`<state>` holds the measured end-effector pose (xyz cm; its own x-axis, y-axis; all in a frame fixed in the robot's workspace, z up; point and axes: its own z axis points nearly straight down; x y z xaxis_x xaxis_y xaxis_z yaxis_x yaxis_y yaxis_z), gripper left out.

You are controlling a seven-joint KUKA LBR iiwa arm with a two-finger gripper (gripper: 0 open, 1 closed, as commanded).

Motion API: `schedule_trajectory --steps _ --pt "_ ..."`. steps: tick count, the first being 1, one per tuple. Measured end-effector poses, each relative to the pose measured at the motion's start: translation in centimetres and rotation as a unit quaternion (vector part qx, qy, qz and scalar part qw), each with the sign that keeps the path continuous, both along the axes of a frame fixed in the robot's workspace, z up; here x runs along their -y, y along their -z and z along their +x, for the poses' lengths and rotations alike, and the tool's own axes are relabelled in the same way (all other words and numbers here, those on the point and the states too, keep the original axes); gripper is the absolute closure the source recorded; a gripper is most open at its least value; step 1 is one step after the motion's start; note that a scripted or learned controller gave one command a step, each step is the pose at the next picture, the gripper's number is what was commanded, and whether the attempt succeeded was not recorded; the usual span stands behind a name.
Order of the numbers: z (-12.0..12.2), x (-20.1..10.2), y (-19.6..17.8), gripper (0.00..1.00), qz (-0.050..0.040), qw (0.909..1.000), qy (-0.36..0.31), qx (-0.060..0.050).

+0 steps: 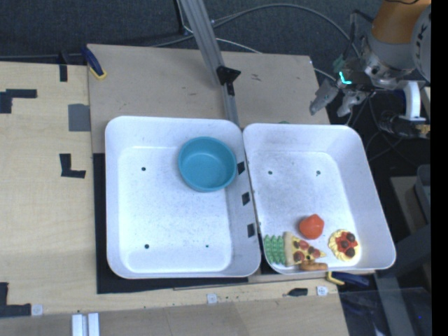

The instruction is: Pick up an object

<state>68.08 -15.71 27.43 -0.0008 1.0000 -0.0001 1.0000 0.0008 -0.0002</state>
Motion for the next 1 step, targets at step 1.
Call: schedule_trajectory --steps 1 --pt "0.00 0.00 0.01 0.00 0.0000 1.0000 0.000 0.000"
